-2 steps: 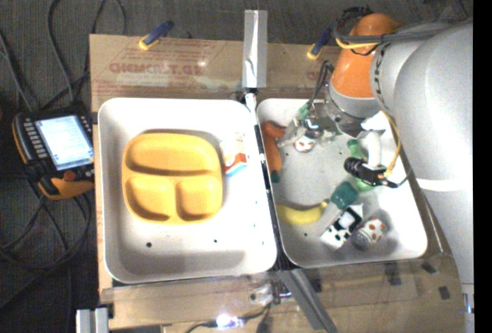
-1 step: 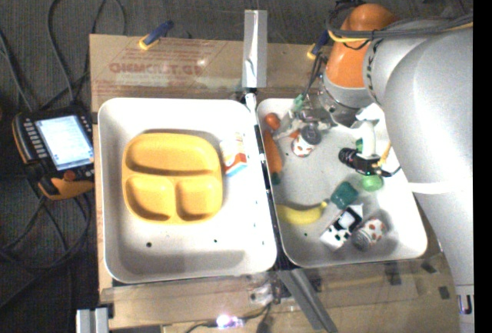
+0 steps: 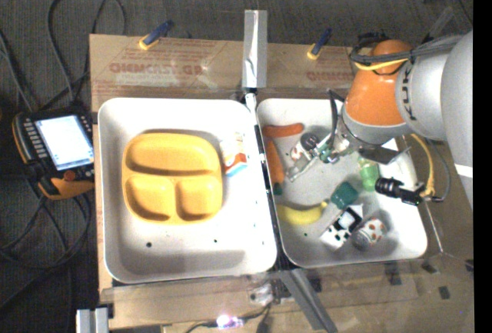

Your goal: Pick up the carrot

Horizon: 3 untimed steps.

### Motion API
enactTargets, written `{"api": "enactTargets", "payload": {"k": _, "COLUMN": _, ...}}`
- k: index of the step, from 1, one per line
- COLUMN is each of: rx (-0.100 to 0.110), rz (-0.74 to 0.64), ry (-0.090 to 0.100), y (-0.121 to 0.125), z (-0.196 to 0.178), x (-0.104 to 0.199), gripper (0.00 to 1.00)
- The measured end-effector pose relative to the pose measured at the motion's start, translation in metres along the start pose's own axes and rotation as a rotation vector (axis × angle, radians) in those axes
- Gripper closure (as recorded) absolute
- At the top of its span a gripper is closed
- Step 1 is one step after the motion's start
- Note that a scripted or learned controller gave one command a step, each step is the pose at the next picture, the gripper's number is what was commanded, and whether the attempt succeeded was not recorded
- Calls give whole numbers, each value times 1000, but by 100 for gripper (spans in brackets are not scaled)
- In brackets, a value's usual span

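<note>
The carrot (image 3: 272, 160) is a slim orange stick with a dark green end. It lies lengthwise against the left wall of the right bin (image 3: 415, 243). My gripper (image 3: 305, 153) hangs low over the upper left part of that bin, just right of the carrot and apart from it. The arm's orange band (image 3: 375, 97) sits above and to the right of the gripper. Nothing shows between the gripper and the carrot.
A short orange-red sausage (image 3: 285, 130) lies at the bin's top left. A banana (image 3: 301, 214), green pieces (image 3: 345, 194) (image 3: 368, 173), a black-and-white block (image 3: 342, 226) and a spotted ball (image 3: 370, 231) fill the lower right. The left bin (image 3: 115, 247) holds a yellow divided tray (image 3: 175, 174) and a small carton (image 3: 237, 158).
</note>
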State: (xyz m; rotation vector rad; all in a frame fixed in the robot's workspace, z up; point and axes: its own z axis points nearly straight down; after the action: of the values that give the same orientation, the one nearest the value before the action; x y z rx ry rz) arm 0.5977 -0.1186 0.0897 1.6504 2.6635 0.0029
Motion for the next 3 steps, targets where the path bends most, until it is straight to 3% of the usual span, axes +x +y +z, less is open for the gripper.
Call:
{"api": "enactTargets", "payload": {"k": 1, "rx": 8, "rz": -218, "ry": 9, "y": -8, "z": -91, "x": 42, "gripper": 0}}
{"api": "enactTargets", "payload": {"k": 2, "rx": -4, "rz": -358, "ry": 2, "y": -35, "z": 0, "x": 35, "gripper": 0}}
{"api": "enactTargets", "payload": {"k": 3, "rx": -8, "rz": -357, "ry": 2, "y": -33, "z": -8, "x": 35, "gripper": 100}}
